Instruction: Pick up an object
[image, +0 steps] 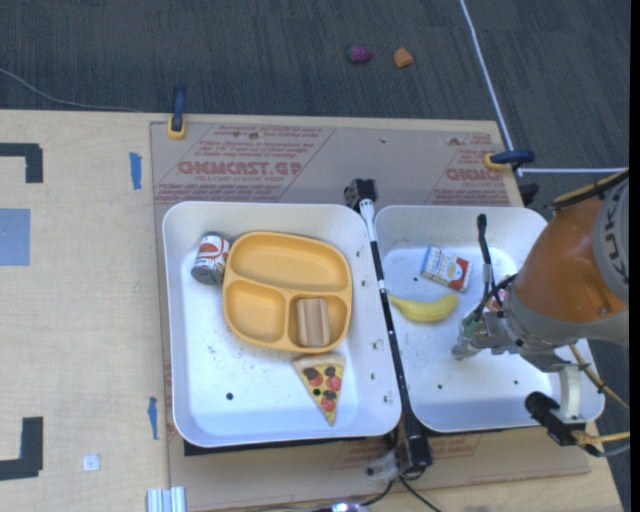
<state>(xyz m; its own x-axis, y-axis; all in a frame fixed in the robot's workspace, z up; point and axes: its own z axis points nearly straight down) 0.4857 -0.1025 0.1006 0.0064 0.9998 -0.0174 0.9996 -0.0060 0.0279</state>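
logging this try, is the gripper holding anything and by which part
Nothing shows between the gripper's fingers; the banana lies apart in the right bin.

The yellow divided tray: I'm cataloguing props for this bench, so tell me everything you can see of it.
The yellow divided tray looks like matte plastic, rounded at the corners, with three compartments: a wide one along the far side and two smaller ones nearer the camera. It lies flat in the left bin. A brown hot-dog-like piece sits in its near right compartment. A crushed can rests against its left edge, and a pizza slice lies just at its near edge.
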